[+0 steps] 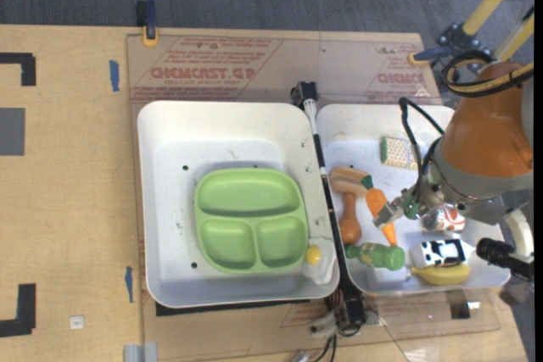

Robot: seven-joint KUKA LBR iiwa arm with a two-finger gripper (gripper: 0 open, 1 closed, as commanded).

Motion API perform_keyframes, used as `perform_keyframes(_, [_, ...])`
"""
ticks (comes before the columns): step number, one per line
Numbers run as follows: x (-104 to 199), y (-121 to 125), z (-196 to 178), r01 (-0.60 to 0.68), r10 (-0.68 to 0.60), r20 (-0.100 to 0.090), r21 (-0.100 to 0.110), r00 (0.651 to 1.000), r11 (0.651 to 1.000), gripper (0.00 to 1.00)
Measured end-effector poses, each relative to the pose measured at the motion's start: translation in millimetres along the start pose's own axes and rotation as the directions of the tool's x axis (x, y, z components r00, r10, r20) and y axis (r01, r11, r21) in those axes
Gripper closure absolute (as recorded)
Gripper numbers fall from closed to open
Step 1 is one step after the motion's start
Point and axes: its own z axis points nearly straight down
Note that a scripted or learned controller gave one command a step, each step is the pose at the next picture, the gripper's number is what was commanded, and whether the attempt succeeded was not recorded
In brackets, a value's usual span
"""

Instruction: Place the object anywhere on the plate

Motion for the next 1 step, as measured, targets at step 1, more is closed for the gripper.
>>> perform_keyframes(1, [74.5,34.0,-8.9,0.025,-0.025,-0.002,-0.003,1.000,1.000,1.00])
